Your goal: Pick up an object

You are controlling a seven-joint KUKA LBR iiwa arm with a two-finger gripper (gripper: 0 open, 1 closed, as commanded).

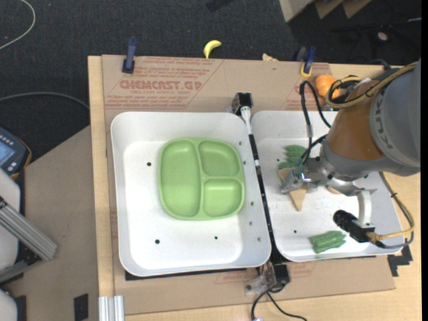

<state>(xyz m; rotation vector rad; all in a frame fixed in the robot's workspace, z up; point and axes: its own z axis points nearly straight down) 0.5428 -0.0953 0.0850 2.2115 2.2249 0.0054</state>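
Your left bin (127, 179) has just the green divided plate (200, 178) in it. Right bin (281, 243) holds a leafy green piece (293, 155), a tan wedge (297, 199) and a green block (328, 241). Claw (294, 181) sits low beside the wedge; can't tell its state.

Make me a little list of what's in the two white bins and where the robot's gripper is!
left bin: a green plate with three sections, lying flat near the middle
right bin: a green block near the front edge, a green leafy piece, a tan wedge
gripper: low over the right bin, beside the tan wedge
held: nothing I can see for sure
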